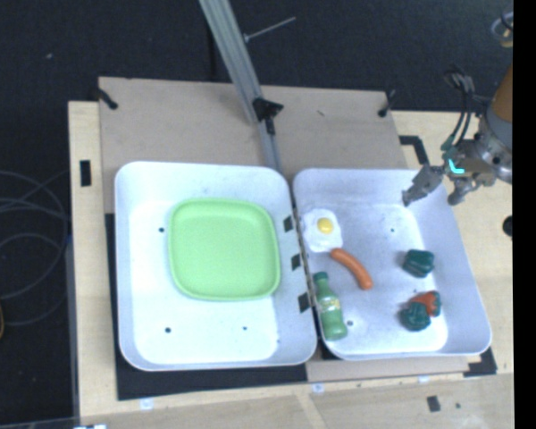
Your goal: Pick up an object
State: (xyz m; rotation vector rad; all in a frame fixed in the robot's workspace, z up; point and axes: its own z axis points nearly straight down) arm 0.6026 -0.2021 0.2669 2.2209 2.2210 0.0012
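Above the far right corner of the right bin [447, 239], the gripper [439, 189] hangs with its jaws spread wide and nothing between them. No object has been picked up yet; the whole grasp is left to do. In that bin lie a fried egg [322, 229], an orange sausage [352, 268], a green bottle [329, 307] against the divider, a dark green piece [418, 261] nearest the gripper, and a green-and-red piece [419, 310]. The left bin [143, 239] on the table [89, 239] carries a green plate [224, 248].
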